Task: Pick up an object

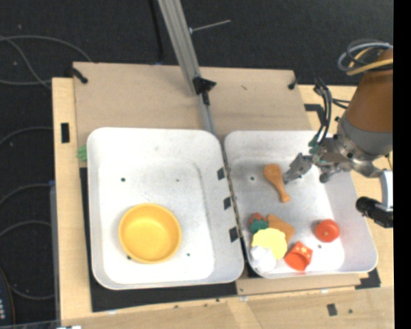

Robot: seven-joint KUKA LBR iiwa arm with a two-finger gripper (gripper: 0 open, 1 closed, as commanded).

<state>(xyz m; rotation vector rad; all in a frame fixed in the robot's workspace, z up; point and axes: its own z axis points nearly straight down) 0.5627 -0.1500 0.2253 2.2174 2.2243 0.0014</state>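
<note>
While spread open, claw (310,172) hovers beside drumstick (277,181), holding nothing

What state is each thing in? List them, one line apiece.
Round yellow plastic bowl: upright, mouth up, in the left white bin.
Orange-brown toy drumstick: lying flat in the right white bin, untouched.
Red toy tomato: resting alone, apart from the pile.
Pile of small toys: heaped at the near edge.
Claw: open, holding nothing, beside the drumstick.
</note>
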